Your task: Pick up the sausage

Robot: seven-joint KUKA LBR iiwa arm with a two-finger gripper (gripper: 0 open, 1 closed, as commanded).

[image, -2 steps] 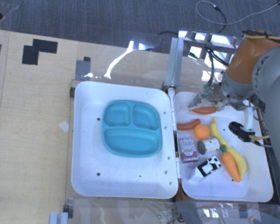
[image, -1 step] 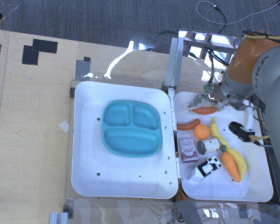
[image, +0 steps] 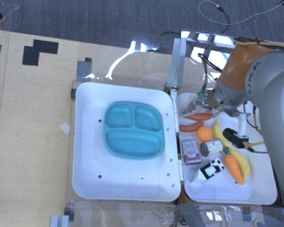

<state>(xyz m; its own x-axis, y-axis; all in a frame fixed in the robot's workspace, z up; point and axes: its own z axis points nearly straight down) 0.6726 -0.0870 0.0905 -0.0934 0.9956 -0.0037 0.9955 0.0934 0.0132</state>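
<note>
A reddish sausage [image: 200,116] lies near the back left of the right bin [image: 263,195]. A second reddish, sausage-like piece [image: 190,127] lies just in front of it, beside the wall between the bins. My gripper [image: 196,108] hangs low over the back end of the upper sausage, at or very near it. I see nothing lifted. The grey arm with its orange band [image: 242,65] comes in from the right and covers the bin's back right part.
The right bin also holds an orange [image: 205,134], a banana [image: 223,136], a carrot [image: 234,167], a small can [image: 211,148], a purple packet [image: 191,151] and a black-and-white item [image: 211,169]. A blue divided plate [image: 133,130] sits in the left bin [image: 87,145].
</note>
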